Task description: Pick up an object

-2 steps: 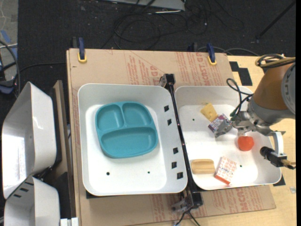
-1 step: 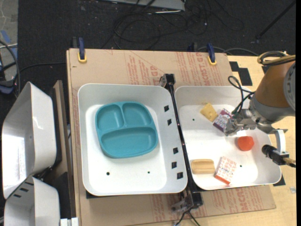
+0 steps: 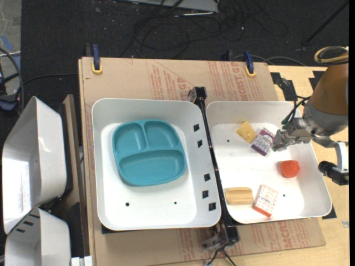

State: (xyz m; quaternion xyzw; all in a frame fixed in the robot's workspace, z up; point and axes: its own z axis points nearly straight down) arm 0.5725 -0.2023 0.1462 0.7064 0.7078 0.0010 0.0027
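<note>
The right bin [image 3: 310, 206] holds several small objects: a yellow block [image 3: 246, 131], a purple and white packet [image 3: 262, 141], a red ball [image 3: 289, 168], a tan bread-like piece [image 3: 239, 195] and a pink and white carton [image 3: 266, 200]. My gripper [image 3: 279, 139] is low in this bin, right beside the purple packet's right edge and above the red ball. From this angle its fingertips are too small and dark to read.
The left bin [image 3: 105, 204] holds a teal divided plate [image 3: 148, 151]. A black divider [image 3: 208, 159] runs between the bins. A white container [image 3: 30, 154] stands left of the bench. Blue-and-yellow clamps [image 3: 96, 60] hold the cardboard at the back.
</note>
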